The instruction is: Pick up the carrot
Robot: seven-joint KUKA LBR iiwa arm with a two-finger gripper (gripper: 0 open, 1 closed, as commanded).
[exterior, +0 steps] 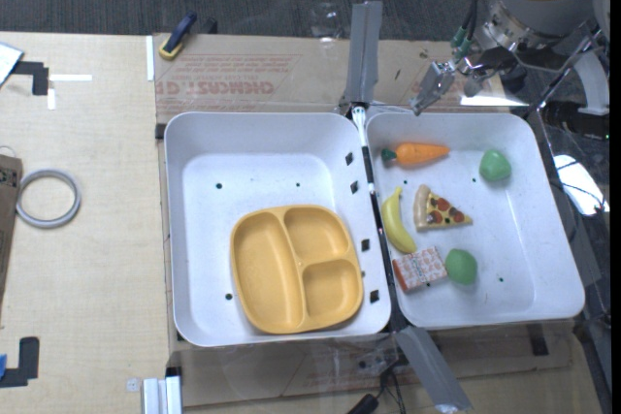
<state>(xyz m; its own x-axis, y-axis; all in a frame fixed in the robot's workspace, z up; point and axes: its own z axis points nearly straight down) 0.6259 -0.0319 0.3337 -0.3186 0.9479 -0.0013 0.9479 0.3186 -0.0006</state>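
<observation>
Two white bins sit on the desk; the carrot (419, 153) lies at the right bin's (543, 301) far edge. It looks light, rigid, smooth; grip mid-body across its width. Gripper (432, 90) hovers above.

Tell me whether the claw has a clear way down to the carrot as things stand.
Probably yes. The carrot lies alone near the back wall of the right bin, apart from the banana and pizza slice. The claw hangs just behind that wall, with nothing between.

Orange carrot (416, 153) lies flat near the right bin's (543, 238) upper-left corner.
</observation>
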